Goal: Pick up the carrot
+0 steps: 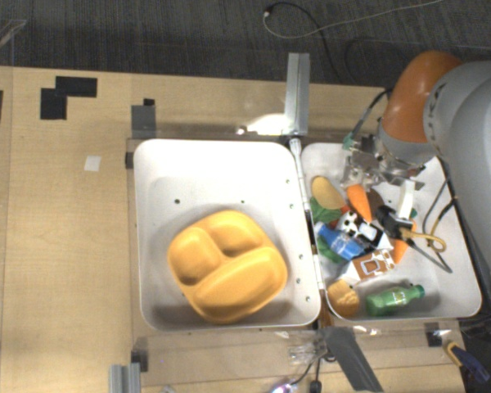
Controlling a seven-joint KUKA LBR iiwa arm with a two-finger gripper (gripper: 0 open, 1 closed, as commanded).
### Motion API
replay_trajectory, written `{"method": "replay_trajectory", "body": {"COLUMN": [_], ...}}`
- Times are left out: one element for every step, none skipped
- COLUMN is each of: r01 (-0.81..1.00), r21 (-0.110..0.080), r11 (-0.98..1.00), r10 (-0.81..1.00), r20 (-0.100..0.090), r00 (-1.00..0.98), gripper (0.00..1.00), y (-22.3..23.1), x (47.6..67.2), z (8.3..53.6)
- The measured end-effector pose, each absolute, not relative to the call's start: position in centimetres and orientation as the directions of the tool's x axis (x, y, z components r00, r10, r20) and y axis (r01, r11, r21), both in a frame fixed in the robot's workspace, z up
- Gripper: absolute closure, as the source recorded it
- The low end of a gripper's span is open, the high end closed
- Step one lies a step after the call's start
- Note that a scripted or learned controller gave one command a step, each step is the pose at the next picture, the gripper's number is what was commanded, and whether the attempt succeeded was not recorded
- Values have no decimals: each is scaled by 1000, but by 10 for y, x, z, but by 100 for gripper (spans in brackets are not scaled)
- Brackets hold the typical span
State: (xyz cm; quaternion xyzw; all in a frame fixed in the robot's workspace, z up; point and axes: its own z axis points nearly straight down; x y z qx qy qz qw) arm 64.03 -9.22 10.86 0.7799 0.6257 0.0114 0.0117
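The orange carrot (359, 204) lies slanted in the right bin (458, 289), near its upper middle, among other small items. My gripper (370, 173) hangs directly over the carrot's upper end, under the grey arm with its orange band (413, 97). The carrot's top end meets the gripper's lower edge; I cannot make out whether the two touch.
Around the carrot lie a tan oval item (327, 192), a blue bottle (335, 242), a black-and-white piece (362, 228), a brown patterned box (375, 263), a green bottle (394, 298) and a bread-like lump (344, 298). A big yellow object (226, 265) sits in the left bin (159, 178).
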Motion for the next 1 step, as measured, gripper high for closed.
{"method": "replay_trajectory", "body": {"r01": [978], "r21": [7], "r11": [-206], "r10": [979], "r20": [2], "r00": [206], "gripper": [100], "y": [-37], "x": [670], "z": [207]}}
